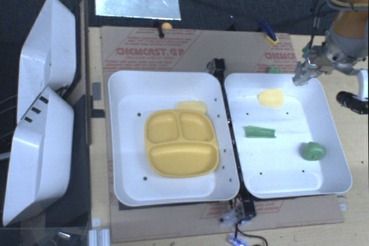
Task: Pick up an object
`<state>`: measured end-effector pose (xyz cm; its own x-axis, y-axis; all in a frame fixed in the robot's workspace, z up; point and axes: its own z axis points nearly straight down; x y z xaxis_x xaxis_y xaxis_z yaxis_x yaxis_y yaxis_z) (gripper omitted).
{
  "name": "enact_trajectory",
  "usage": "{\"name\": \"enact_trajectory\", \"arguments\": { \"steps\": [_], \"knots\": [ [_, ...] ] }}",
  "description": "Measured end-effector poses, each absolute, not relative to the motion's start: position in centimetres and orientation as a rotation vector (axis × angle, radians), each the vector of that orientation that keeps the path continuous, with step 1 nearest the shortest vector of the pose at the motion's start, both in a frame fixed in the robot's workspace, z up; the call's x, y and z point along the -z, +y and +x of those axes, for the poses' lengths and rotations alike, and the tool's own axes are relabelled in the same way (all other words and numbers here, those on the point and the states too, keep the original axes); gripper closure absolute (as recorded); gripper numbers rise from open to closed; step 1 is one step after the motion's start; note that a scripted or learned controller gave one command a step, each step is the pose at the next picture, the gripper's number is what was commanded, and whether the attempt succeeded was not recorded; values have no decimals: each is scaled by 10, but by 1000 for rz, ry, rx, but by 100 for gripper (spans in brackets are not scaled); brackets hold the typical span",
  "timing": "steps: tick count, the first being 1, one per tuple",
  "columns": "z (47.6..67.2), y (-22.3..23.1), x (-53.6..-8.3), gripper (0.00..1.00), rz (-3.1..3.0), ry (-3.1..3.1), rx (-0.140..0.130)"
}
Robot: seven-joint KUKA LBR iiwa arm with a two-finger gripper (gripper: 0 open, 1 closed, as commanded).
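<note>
Camera view: hand [302, 77] hangs over far-right corner of right bin [334, 124], finger state can't tell. Nearest obj = yellow piece [271, 98], just left/toward cam of hand. Green stick [260, 132] lies left-right mid-bin; green ball [313, 151] nearer cam.

The arm [346, 31] is showing an orange band above a grey metallic wrist, with dark cables looping beside it. Its small silvery claw [302, 75] is looking too blurred for finer detail
</note>
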<state>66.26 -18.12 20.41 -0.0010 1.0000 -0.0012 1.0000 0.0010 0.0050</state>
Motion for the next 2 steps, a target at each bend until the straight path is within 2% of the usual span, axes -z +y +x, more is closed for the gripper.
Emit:
{"name": "enact_trajectory", "arguments": {
  "steps": [1, 2],
  "knots": [
    [664, -181, -258, 100, 2217, 2219, -5],
    [640, -134, -250, 100, 2217, 2226, -2]
  ]
}}
